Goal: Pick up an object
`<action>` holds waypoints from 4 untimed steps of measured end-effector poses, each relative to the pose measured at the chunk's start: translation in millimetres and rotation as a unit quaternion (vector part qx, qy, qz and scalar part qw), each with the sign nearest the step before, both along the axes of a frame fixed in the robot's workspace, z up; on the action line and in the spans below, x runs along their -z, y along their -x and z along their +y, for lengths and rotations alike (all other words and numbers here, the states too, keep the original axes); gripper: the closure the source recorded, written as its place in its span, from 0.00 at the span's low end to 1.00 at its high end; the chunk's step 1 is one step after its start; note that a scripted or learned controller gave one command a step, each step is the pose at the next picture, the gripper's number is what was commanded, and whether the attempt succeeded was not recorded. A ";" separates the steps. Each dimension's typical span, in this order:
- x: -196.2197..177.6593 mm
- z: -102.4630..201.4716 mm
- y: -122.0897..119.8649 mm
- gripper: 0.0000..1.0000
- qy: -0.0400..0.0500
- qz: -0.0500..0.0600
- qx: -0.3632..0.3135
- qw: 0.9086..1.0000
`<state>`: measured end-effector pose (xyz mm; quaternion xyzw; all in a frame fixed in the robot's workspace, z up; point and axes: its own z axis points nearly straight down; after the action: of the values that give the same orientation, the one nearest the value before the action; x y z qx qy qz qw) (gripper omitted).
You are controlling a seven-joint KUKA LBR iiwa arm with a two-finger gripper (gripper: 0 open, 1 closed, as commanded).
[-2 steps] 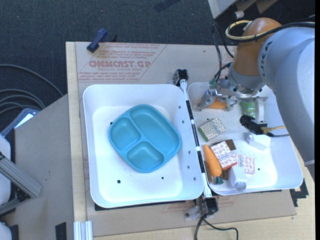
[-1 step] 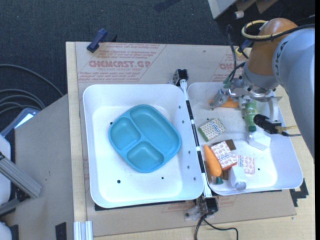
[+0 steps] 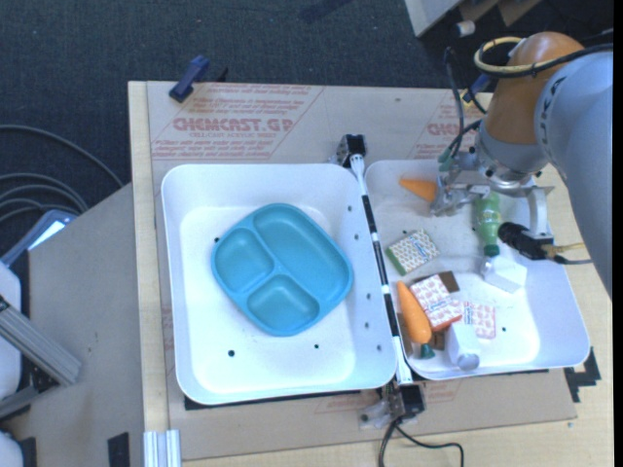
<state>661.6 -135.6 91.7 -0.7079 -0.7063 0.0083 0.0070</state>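
- A dark carpeted floor surrounds a bench [image 3: 243,125] covered in printed brown board, bearing two white bins side by side.
- The left bin [image 3: 185,261] holds a blue divided plate [image 3: 282,269].
- The arm [image 3: 545,86] reaches from the right into the right bin [image 3: 555,343], with the gripper [image 3: 467,195] low at that bin's far end.
- Whether the jaws are parted or closed cannot be told.
- An orange wedge [image 3: 421,189] lies just left of the jaws.
- A green bottle [image 3: 486,217] lies just right of them.
- Nearer the camera lie a checked packet [image 3: 413,250], a white block [image 3: 504,276], a carrot [image 3: 415,313] and a red-printed box [image 3: 437,303].
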 end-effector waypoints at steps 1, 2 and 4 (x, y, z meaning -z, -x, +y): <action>-0.6 0.2 -0.7 0.00 0.000 -0.001 0.000 1.000; 7.2 -16.7 52.7 0.00 -0.001 -0.010 -0.001 1.000; 7.5 -78.9 11.3 0.00 -0.005 -0.010 -0.003 1.000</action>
<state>650.3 -214.5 84.1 -0.7060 -0.7082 -0.0021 0.0038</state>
